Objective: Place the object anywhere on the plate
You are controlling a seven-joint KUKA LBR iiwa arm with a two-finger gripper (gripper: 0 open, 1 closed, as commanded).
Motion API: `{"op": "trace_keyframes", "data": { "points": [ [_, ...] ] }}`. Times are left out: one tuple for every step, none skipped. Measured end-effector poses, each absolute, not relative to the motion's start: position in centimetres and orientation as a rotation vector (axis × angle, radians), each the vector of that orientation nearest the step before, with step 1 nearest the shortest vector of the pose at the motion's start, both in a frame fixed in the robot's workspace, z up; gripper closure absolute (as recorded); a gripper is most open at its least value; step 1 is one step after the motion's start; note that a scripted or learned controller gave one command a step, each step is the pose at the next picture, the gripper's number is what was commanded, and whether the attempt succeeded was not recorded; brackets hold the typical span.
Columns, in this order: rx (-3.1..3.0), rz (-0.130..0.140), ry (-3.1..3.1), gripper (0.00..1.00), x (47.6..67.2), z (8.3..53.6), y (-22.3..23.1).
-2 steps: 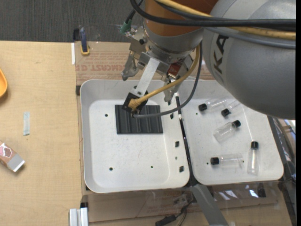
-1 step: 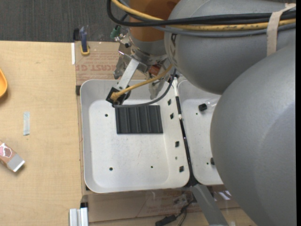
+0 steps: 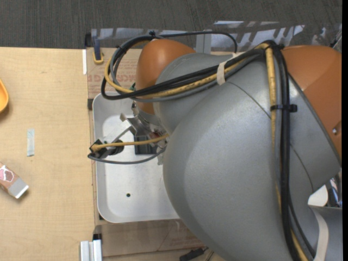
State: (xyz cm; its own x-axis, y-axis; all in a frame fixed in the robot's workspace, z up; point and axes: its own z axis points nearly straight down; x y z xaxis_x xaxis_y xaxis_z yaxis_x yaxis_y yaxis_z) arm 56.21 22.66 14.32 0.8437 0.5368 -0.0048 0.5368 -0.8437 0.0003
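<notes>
My grey arm (image 3: 244, 156), with its orange band (image 3: 163, 64), reaches in from the right and covers most of the white bin (image 3: 117, 200). The wrist end with the gripper (image 3: 142, 134) hangs low over the bin's left half, where metal parts and black and yellow cables crowd around it. A small dark speck (image 3: 128, 195) lies on the bin floor nearer the front. The arm hides everything under and right of the wrist.
Left of the bin lies the wooden bench top (image 3: 49, 211). On it are an orange item (image 3: 2, 97) cut off by the left edge, a small grey strip (image 3: 30, 143) and a brown and white item (image 3: 12, 181). A cable loop (image 3: 103, 150) overhangs the bin's left wall.
</notes>
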Motion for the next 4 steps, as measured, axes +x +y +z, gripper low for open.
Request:
{"op": "trace_keyframes", "data": {
  "points": [
    [2.939,-0.005,1.104,0.0,64.0,24.9,22.7],
    [3.1,-0.005,0.498,0.0,59.5,13.6,22.6],
    [3.126,-0.002,0.309,0.0,64.4,9.2,22.7],
    [2.808,-0.009,1.404,0.0,64.1,18.1,22.5]
  ]
}}
